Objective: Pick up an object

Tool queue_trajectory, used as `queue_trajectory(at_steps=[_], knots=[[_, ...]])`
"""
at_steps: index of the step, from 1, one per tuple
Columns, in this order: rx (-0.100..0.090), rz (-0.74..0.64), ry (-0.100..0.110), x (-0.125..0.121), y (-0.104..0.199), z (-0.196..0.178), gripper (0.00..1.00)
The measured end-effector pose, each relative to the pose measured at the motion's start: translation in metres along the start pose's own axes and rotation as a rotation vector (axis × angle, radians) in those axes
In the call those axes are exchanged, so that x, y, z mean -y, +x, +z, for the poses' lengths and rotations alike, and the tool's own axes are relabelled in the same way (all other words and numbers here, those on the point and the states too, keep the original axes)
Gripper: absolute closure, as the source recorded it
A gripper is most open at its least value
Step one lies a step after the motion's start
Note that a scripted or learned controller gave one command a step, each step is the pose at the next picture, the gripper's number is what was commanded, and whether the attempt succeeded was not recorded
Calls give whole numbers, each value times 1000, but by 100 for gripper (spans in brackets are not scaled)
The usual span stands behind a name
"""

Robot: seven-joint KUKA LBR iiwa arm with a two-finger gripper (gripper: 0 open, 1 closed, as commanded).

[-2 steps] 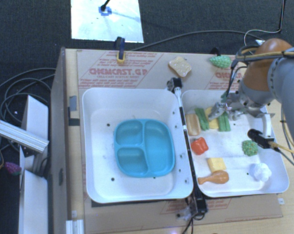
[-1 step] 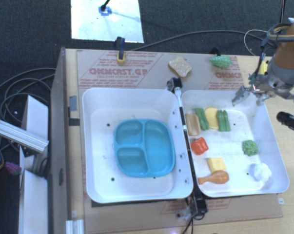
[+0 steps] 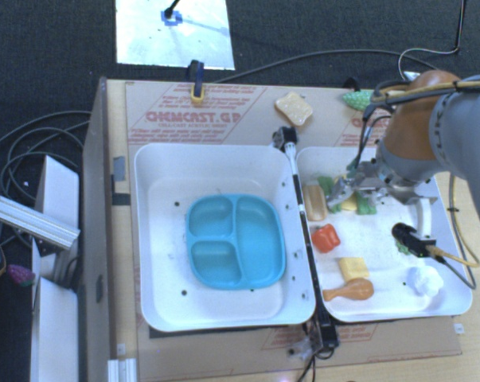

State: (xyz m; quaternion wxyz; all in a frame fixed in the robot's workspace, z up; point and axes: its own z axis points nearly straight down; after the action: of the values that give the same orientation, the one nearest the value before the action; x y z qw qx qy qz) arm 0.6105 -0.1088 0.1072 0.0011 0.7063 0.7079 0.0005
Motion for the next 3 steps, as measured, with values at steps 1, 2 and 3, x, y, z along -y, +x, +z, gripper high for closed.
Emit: queue_trajectory(at_steps=[1, 2, 3], knots=[[2, 1, -2, -10, -46, -55, 0], [1, 1, 0, -18, -71, 21, 0], [0, 1, 1, -1, -72, 22, 0]])
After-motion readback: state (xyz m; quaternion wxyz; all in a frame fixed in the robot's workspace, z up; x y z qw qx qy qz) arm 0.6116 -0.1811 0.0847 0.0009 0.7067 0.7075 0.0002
